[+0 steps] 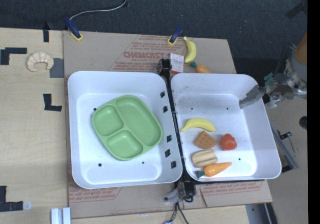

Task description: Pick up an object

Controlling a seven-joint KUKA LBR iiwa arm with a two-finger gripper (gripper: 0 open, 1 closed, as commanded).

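The right bin (pixel 260 133) holds several toy foods. A yellow banana (pixel 198 125) lies left of middle, with a brown waffle (pixel 205 141) just below it and a red tomato (pixel 228 142) to the right. Nearer the front are a tan bread roll (pixel 204 157) and an orange carrot (pixel 216 169). My gripper (pixel 252 96) hangs at the bin's upper right rim, above and to the right of the foods and apart from all of them. It holds nothing that I can see.
The left bin (pixel 82 118) carries a green divided plate (pixel 127 127). Behind the bins on the cardboard lie a second banana (pixel 190 50) and a small orange item (pixel 202 69). A croissant (pixel 40 61) rests on the bench at far left.
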